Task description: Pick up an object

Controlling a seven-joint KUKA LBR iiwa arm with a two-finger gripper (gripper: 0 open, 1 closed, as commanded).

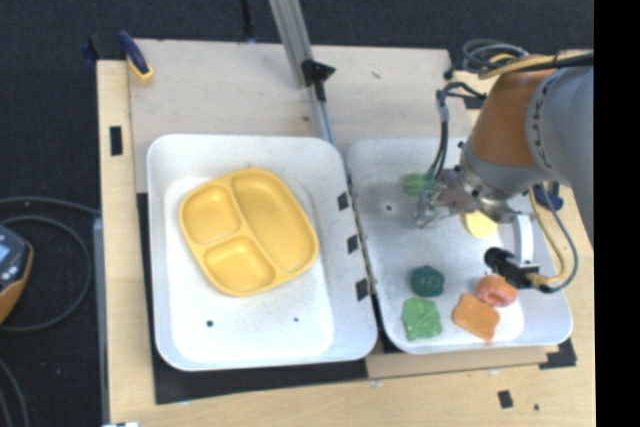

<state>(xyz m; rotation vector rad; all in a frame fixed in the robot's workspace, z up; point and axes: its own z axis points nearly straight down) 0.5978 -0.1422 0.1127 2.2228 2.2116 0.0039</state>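
Note:
The arm comes in from the right over the right bin (385, 175), and its gripper (432, 211) hangs low above the bin's middle. A small bright green object (414, 183) lies just up and left of the gripper, close to it. A pale yellow object (481, 224) sits right of the gripper, partly under the wrist. Toward the bin's front lie a dark green object (428, 281), a light green object (421, 318), an orange block (476, 316) and a reddish-orange object (496, 291).
The left bin (170, 315) holds a yellow three-compartment tray (248, 230). A slanted metal pole (290, 15) rises behind the bins. Cables loop beside the arm's wrist at the right.

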